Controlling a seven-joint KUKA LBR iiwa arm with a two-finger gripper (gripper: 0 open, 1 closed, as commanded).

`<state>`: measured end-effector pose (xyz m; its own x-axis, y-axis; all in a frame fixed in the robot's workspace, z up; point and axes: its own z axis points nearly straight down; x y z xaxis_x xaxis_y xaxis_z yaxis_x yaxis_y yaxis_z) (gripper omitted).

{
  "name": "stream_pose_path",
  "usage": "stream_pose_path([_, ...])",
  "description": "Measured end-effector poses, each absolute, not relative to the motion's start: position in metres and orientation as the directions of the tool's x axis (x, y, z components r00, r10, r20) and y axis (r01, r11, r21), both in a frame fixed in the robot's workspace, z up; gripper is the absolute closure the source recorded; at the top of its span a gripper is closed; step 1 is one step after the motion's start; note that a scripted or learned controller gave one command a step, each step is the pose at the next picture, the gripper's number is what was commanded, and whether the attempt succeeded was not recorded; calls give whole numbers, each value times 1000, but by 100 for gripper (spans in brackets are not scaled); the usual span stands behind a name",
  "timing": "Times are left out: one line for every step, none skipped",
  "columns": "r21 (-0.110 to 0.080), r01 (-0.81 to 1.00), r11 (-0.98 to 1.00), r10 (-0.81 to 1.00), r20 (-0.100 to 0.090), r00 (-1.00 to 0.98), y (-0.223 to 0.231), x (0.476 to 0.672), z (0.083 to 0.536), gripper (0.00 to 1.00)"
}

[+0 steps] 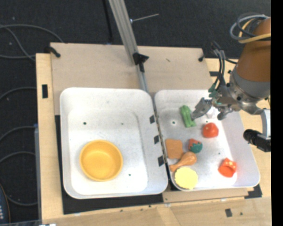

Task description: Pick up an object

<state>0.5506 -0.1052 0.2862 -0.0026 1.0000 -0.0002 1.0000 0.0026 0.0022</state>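
green piece point(187, 116): oblong, lying flat, 12 o'clock in the right bin
red round piece point(210, 130): 2 o'clock of bin centre
orange-red piece point(227, 167): 4 o'clock
yellow disc point(186, 177): 6 o'clock edge
drumstick point(183, 161): tan, touching the disc
yellow bowl point(101, 160): upright, left bin, 7 o'clock

Tan worktop point(94, 67) bearing 2 white bins point(108, 102); slanted aluminium rail point(125, 25) overhead; black cables point(9, 36) on dark floor at left.

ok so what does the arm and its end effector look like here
The arm is a thick rounded body with a broad orange band over a grey section. Pale cable loops arch above it and dark cables run down its side. The end effector is a small grey metal assembly with two fingers.
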Motion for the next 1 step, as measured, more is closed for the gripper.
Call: stream_pose_path([2, 1000, 1, 1000, 0, -1, -105, 551, 286, 0])
